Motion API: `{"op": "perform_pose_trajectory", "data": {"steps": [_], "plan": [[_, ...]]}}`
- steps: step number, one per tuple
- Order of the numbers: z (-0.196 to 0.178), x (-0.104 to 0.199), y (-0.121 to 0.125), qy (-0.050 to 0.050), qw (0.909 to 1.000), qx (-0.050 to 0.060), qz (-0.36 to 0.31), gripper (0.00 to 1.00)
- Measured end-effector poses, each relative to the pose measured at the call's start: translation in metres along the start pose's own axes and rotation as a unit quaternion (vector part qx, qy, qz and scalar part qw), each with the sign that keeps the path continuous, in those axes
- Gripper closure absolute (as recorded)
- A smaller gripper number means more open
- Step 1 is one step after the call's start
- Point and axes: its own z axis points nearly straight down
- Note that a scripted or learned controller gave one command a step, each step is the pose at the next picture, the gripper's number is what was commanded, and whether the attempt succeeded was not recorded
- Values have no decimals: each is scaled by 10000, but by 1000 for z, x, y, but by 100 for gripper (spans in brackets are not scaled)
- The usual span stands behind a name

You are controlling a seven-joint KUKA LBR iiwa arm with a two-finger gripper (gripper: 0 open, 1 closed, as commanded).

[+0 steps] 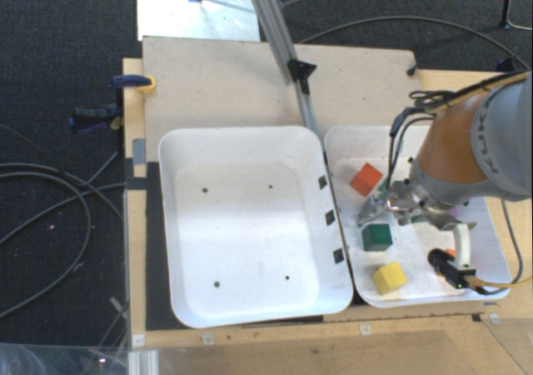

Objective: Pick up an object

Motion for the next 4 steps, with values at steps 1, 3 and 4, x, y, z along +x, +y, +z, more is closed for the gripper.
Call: {"op": "perform_pose_trajectory", "data": {"steps": [1,3,4], "plan": [[19,9,-22,10,10000,-16,-16,0],[-93,82,-57,7,10000,-60,-49,100],[-82,16,-42,-14,10000,-43,12,100]]}}
